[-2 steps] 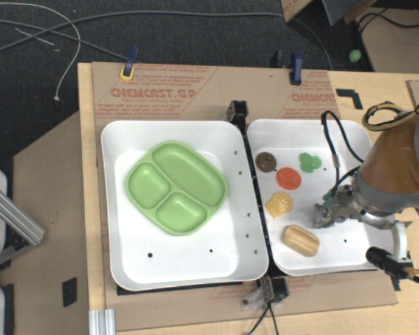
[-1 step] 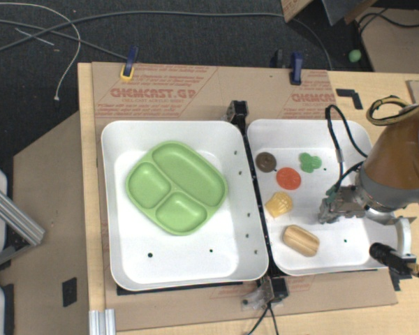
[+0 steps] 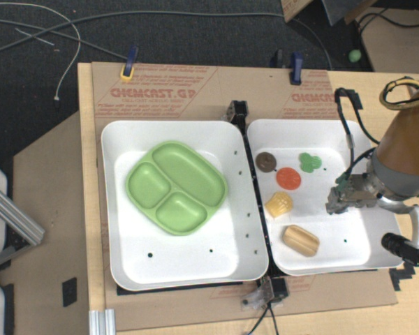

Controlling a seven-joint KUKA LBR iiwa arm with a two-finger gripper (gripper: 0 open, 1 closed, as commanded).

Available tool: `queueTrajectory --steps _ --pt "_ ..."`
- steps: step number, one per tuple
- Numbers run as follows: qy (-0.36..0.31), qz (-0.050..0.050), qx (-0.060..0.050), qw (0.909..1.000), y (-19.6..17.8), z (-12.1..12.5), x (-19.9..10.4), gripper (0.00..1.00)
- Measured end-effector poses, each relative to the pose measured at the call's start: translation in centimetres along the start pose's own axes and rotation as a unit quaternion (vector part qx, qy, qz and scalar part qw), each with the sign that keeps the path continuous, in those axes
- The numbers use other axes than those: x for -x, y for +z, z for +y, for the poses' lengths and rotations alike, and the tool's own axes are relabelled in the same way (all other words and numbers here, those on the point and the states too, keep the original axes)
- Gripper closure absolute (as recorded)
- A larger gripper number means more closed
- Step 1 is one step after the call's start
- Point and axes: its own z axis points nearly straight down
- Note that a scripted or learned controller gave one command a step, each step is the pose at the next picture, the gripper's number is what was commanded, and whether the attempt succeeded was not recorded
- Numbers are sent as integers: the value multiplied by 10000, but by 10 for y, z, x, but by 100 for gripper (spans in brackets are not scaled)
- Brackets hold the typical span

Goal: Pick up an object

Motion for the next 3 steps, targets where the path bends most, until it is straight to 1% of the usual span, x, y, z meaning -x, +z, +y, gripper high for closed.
queueTrajectory --steps 1,2,3 --pt "0 -4 5 10000 -45 8 1 100" --pt "1 -5 9 10000 -99 9 1 100" --pt "3 5 -20 10000 -101 28 -45 100"
